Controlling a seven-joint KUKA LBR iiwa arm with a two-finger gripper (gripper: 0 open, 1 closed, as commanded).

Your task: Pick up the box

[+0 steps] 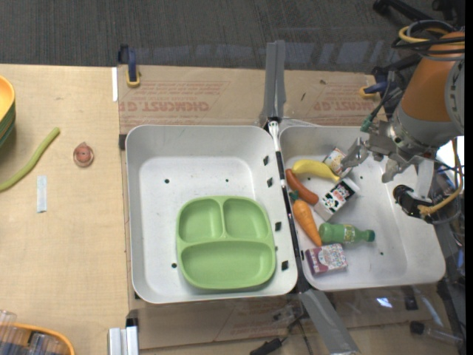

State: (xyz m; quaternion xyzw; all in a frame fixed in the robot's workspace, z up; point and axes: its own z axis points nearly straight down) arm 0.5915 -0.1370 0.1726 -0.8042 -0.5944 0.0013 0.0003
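White right bin (pixel 414 265) holding a black-and-white box (pixel 337 197) between banana (pixel 315 170) and green bottle (pixel 346 234), gripper (pixel 372 159) above the bin's far side, fingers (pixel 352 156) spread apart, holding nothing.

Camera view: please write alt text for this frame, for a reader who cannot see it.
The arm's open pincer hovers over the right bin, above a banana, a black-and-white box, a carrot, a green bottle and a pink box. The left bin holds a green divided plate.
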